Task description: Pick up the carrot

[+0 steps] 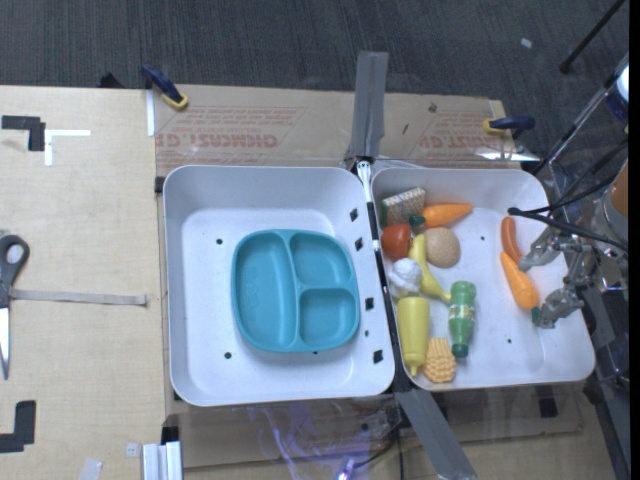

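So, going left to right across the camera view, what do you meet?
Scissors → teal divided plate in the left bin → green bottle in the right bin → orange carrot → gripper.

Floor (250, 18): dark grey carpet, fine ribbed weave, across top of view. Small pale scrap (526, 42) on carpet, upper right.
Counter (75, 268): light wood surface, left side. Black corner marks (25, 128) with white tape strip near upper left; further black mark lower left.
Cardboard sheet (260, 128): brown, red printing reversed, lying under bins, fastened by two blue-and-yellow clamps (165, 86) at far edge.
Scissors (8, 278) at left edge.
Lighting: even, diffuse, soft shadows.
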